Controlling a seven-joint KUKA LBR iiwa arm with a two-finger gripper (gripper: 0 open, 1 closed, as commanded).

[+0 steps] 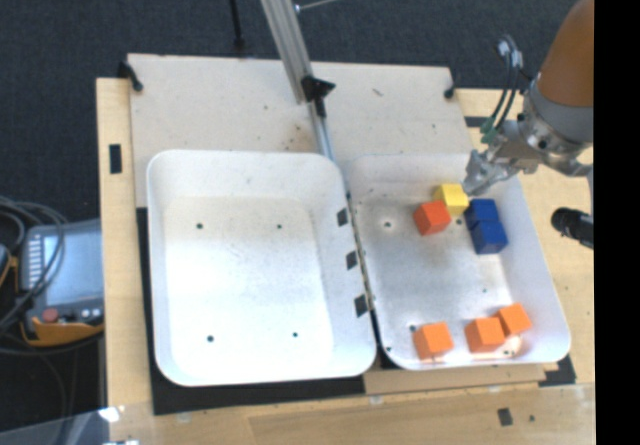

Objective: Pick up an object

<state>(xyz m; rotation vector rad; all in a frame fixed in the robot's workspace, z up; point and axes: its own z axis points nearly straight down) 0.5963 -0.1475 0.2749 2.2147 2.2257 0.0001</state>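
Note:
The right bin [520, 263] holds a yellow block [452, 197], a red-orange block [432, 218] touching it on the left, and a blue block [486, 225] just to its right. Three orange blocks lie along the bin's near edge: one [433, 339] to the left, one [485, 333] in the middle, and one [515, 319] to the right. My gripper [478, 176] hangs at the bin's far right side, just above and right of the yellow block and over the blue block's far end. I see nothing between its fingers.
The left bin [250, 268] sits beside the right one. A slanted metal pole [285, 23] rises from the bench behind the bins. A controller box [50, 283] with cables lies off the bench to the left.

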